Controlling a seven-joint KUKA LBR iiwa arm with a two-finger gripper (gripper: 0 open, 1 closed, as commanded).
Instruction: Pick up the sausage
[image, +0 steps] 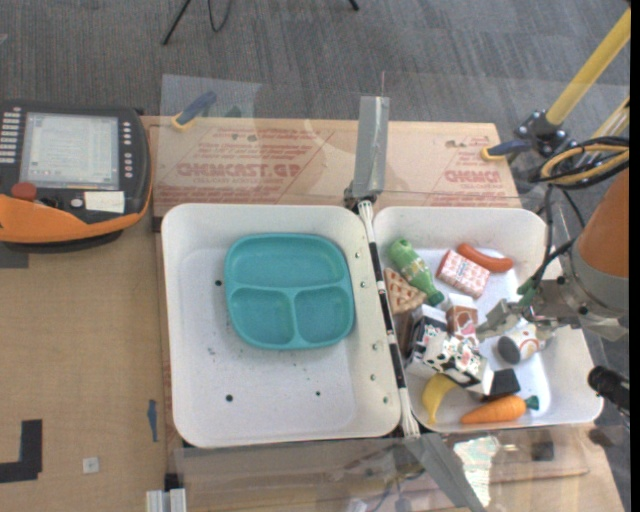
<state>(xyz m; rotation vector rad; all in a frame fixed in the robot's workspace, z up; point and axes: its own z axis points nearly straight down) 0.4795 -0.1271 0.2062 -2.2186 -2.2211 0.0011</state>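
The sausage lies near the far edge of the right bin, touching the far side of a pink box, and nothing grips it. The jaws hang over the right half of this bin, well apart from the sausage and nearer to the camera; whether they are apart or together I cannot tell. In the same bin there are also a green bottle, a banana and a carrot, and the left bin holds a teal plate.
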